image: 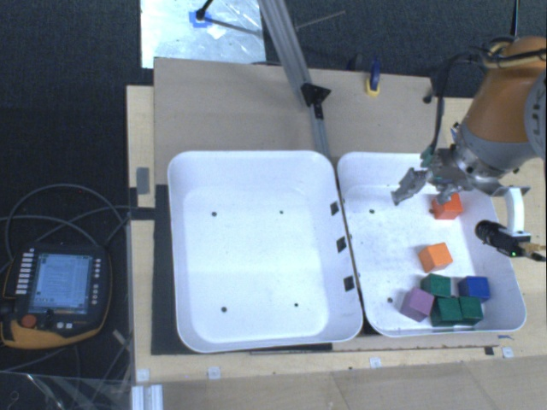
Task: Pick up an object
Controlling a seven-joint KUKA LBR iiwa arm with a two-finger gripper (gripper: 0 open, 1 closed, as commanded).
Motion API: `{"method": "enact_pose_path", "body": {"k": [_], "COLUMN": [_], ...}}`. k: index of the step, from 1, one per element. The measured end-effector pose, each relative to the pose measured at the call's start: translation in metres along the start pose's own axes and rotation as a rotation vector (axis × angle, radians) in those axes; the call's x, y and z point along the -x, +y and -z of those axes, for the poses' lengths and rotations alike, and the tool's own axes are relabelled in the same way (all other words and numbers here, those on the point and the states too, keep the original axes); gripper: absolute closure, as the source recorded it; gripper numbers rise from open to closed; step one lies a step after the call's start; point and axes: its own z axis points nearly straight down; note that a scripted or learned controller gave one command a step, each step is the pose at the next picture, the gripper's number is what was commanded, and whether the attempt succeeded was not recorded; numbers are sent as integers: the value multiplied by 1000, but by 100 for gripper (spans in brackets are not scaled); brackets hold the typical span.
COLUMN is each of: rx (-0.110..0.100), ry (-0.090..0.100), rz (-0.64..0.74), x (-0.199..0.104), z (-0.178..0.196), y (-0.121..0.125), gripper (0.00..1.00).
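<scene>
My gripper (pixel 426 188) hangs over the upper part of the right bin (pixel 376 229), below the orange band of the arm. A red-orange block (pixel 447 206) lies just under and to the right of it, partly covered by the wrist; the view does not show it held. Lower in the same bin sit an orange cube (pixel 436 256), a purple cube (pixel 418 302), a blue cube (pixel 474 288) and two green blocks (pixel 440 285) (pixel 450 312), bunched in the front right corner.
The left bin (pixel 184 229) stands beside the right one, its rim touching. A slanted grey pole (pixel 286 41) crosses the bench at the back. A teach pendant (pixel 55 293) with cables lies left of the bench.
</scene>
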Motion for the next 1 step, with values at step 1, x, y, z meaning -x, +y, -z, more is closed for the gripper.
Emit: {"method": "enact_pose_path", "body": {"k": [1], "rx": [1], "ry": [0], "rz": [-1], "x": [0], "z": [0], "y": [0], "gripper": [0]}}
